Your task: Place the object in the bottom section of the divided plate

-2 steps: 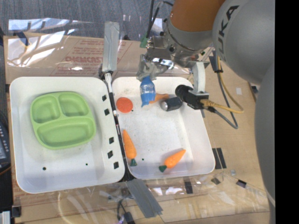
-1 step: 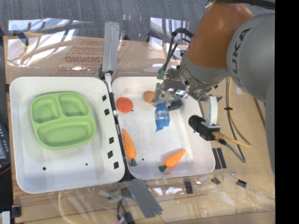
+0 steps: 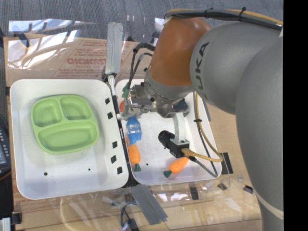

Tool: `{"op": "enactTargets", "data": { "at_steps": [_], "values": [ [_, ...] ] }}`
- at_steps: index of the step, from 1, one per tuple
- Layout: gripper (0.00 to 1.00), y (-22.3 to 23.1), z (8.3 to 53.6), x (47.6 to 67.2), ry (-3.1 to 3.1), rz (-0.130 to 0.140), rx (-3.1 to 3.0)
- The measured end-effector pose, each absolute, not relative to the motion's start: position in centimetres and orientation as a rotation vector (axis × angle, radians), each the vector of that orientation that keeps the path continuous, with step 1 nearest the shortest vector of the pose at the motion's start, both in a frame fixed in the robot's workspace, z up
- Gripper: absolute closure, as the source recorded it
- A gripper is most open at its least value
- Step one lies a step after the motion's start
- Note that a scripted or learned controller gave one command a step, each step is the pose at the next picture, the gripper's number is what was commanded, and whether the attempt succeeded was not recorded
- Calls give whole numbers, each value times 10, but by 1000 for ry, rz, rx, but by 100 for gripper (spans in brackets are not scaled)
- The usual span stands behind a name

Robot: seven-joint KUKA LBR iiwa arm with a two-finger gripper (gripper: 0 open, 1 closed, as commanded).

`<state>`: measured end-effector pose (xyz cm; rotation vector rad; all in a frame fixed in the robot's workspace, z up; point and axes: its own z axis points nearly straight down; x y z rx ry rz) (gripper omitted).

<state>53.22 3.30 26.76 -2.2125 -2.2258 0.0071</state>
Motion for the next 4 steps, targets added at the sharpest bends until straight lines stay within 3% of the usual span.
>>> {"op": "enactTargets", "data": {
  "at_steps": [1,2,3,4],
  "values": [
    [100,111,196,548,-2113,13,-2318],
    [100,90,226,585,-1686,4,-2649],
    [0,90,226,585,-1687,5,-2648],
    [100,91,235,585,-1697,11,-2640]
  ]
}}
